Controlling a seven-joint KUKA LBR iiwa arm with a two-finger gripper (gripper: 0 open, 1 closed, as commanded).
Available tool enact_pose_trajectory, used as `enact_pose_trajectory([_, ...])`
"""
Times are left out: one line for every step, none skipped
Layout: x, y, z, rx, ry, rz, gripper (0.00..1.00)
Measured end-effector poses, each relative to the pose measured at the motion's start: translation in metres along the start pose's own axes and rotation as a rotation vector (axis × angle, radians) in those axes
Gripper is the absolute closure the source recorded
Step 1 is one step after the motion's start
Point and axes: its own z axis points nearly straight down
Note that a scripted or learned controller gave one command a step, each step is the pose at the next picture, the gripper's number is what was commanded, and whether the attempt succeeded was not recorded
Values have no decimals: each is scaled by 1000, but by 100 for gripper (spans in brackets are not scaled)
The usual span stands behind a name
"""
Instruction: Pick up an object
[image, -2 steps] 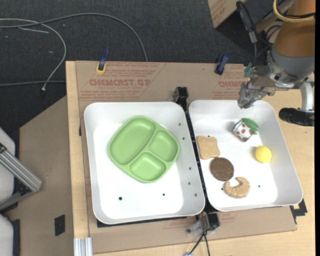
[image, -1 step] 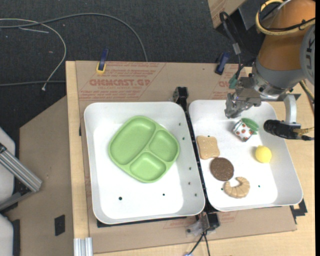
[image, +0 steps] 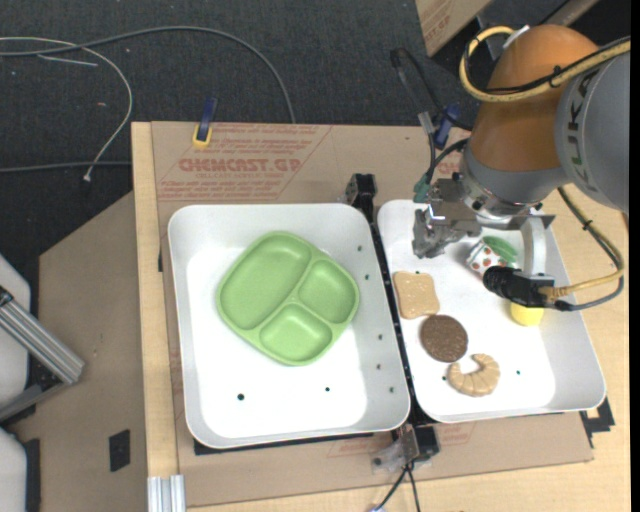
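In the right bin (image: 560, 385) lie a tan square cracker (image: 415, 294), a round brown cookie (image: 443, 337) and a pale curled pastry (image: 474, 375). A yellow round thing (image: 527, 314) sits near the bin's right side, partly hidden. A small red, white and green thing (image: 490, 256) lies under the wrist. My gripper (image: 432, 238) hangs low over the far left part of this bin, just beyond the cracker, and nothing shows between its fingers.
The left bin (image: 200, 390) bears a green divided plate (image: 288, 297). A black clamp (image: 361, 189) sits at the far end of the ridge between the bins. The arm's orange band and grey wrist cover the right bin's far side.
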Motion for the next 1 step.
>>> enact_pose_trajectory([54, -17, -2, -1, 0, -1, 100])
